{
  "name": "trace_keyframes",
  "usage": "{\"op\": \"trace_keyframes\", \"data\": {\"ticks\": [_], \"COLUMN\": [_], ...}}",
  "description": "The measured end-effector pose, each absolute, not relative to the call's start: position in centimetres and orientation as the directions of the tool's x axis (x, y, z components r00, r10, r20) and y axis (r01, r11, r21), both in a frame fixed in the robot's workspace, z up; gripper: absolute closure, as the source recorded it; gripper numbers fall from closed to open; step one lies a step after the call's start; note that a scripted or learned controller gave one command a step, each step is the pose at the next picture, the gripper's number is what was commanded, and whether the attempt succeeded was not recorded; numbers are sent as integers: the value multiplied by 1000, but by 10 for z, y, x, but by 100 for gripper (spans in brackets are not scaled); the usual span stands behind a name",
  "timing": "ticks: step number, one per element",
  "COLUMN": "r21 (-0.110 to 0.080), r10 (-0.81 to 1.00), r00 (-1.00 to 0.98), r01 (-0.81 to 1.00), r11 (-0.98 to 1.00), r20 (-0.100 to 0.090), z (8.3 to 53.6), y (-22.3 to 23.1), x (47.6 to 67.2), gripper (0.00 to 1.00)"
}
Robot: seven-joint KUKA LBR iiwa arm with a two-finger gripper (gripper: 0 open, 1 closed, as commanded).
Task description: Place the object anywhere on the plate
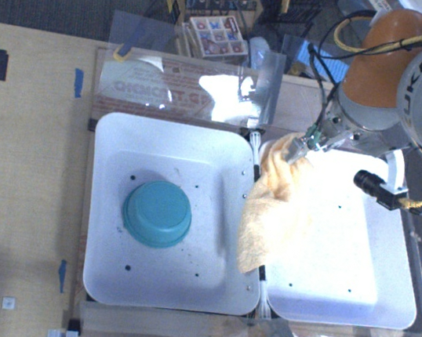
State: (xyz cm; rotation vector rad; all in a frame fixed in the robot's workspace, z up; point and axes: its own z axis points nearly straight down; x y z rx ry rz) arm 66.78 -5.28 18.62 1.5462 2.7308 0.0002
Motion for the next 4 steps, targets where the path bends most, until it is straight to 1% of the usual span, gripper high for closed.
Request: {"op": "trace_keyframes", "data": {"ticks": [1,2,3,4], "r21": [4,2,2,2], "r10": [856,588,229,3], "r00": [-516,-809,-973,-1000], "r01": [856,588,229,3], "r11": [516,809,973,1000], "r20": [-4,-2,-3,-4], "z": [226,230,240,228], "y": [-52,-15,28,65], "x": [669,650,623,592], "gripper": [100,100,100,100]}}
